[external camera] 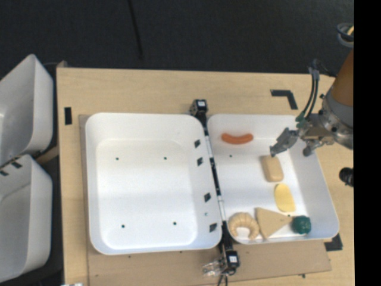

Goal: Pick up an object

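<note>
Dark floor behind a pale wooden bench [149, 91]. Left shallow white plastic bin [95, 177] bare; right white bin [238, 177] with orange sausage [237, 138], tan block [273, 169], yellow oval, croissant, wedge, green ball. Grey two-finger gripper [293, 146] above the bin's far right corner, jaws spread wide, holding nothing.

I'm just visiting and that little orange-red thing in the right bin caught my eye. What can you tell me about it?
The orange-red sausage is a small, smooth, slightly curved piece that looks like a plastic toy hot dog. It lies flat on the floor of the right bin, near its far edge, lengthwise across the bin. Nothing touches it; it lies apart from the other pieces.
</note>
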Tool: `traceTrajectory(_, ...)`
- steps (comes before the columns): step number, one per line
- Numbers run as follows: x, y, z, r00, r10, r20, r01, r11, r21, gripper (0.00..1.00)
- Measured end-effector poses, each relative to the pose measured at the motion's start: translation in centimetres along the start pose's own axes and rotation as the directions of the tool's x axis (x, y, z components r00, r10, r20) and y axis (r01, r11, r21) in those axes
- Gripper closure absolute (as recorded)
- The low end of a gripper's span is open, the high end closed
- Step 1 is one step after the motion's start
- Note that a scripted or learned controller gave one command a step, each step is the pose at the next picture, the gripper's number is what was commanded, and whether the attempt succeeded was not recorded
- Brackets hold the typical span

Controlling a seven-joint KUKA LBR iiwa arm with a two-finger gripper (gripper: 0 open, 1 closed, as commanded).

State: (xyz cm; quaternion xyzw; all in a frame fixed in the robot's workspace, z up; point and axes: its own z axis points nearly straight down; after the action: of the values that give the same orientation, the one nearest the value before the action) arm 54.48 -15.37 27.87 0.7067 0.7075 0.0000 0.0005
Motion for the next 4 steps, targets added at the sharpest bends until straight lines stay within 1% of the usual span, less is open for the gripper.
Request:
traceTrajectory(1,-7.6,-1.4,9.8,1.0,0.001,0.002,-0.001,1.0,-0.003,0.0)
traceTrajectory(2,-5.1,4.9,5.3,1.0,-0.002,0.002,0.002,1.0,-0.004,0.0)
traceTrajectory(3,-6.5,-1.6,15.6,1.0,0.003,-0.001,-0.003,1.0,0.005,0.0)
traceTrajectory(4,-6.3,5.0,5.5,1.0,-0.003,0.003,0.003,1.0,-0.007,0.0)
